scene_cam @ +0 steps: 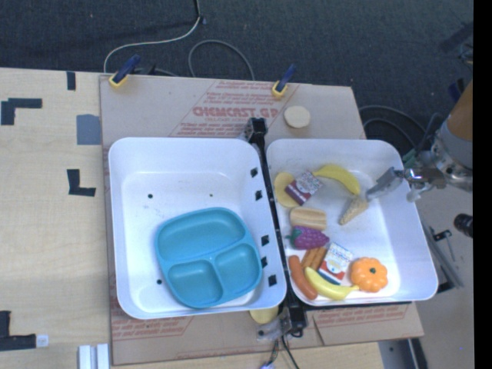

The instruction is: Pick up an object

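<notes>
Two white bins sit side by side. We see the left bin (131,206) holds just a blue tray (209,257). The right bin (407,237) holds the toy food, all piled close so it's hard to grab one. The gripper (378,185) hangs over the corn piece (352,208); we can't tell its grip.

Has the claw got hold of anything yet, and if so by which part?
Nothing held. The claw hangs over the right bin, near the corn piece, with no item seen between its fingers.
</notes>
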`<act>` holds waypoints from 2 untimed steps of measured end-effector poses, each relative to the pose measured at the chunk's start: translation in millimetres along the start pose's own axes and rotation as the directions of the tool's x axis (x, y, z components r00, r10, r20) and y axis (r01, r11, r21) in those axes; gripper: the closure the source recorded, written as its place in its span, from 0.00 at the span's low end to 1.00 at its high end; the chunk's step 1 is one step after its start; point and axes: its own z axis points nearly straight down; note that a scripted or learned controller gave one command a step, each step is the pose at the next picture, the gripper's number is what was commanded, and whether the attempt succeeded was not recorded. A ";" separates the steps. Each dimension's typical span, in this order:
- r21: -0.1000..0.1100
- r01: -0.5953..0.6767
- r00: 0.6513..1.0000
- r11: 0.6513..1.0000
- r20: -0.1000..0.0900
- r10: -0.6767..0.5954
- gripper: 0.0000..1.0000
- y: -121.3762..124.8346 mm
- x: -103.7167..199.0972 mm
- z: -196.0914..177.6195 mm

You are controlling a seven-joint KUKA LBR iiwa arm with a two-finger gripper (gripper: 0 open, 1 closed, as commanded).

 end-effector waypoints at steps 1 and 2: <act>0.006 0.010 1.000 1.000 -0.006 -0.010 0.00 -11.0 110.5 52.6; -0.006 0.001 1.000 1.000 0.003 -0.001 0.00 -46.5 126.9 132.0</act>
